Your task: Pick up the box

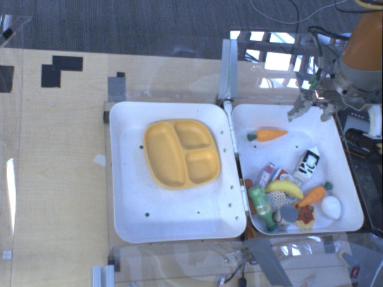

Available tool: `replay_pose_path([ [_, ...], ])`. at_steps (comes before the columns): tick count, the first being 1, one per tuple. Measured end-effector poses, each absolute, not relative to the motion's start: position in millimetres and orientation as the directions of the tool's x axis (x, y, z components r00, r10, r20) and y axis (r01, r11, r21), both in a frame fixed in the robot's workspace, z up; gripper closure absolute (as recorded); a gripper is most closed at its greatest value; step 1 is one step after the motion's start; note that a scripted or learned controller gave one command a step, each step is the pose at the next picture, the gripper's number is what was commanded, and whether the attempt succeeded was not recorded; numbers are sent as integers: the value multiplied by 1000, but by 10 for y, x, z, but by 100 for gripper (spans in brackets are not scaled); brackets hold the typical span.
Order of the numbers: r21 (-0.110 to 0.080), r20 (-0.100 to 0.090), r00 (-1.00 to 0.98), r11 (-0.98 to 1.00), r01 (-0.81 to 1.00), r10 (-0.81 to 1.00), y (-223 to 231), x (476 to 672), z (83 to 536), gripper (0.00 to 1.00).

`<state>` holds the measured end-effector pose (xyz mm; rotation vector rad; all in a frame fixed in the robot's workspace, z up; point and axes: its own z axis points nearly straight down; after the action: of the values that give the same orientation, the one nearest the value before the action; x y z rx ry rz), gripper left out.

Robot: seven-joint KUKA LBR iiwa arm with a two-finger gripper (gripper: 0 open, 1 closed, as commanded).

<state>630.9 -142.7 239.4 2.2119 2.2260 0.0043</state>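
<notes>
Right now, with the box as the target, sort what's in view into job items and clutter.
Job: box, gripper open above the right bin.

Clutter: carrots, banana, egg, green bottle, yellow tray.

A divided tray (181,152) lies in the left bin (128,220). In the right bin (350,211), a carrot (268,135) lies toward the top, the box (308,164) mid-right, other items heaped below.
</notes>
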Motion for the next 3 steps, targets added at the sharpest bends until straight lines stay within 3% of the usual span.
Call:
replay_pose_path([
  [1, 6, -1, 240, -240, 971, 971, -1884, 6057, 3031, 0],
  [2, 11, -2, 230, -230, 973, 973, -1870, 6075, 3151, 100],
  [3, 6, -2, 109, -109, 994, 994, -1898, 6088, 3353, 100],
])
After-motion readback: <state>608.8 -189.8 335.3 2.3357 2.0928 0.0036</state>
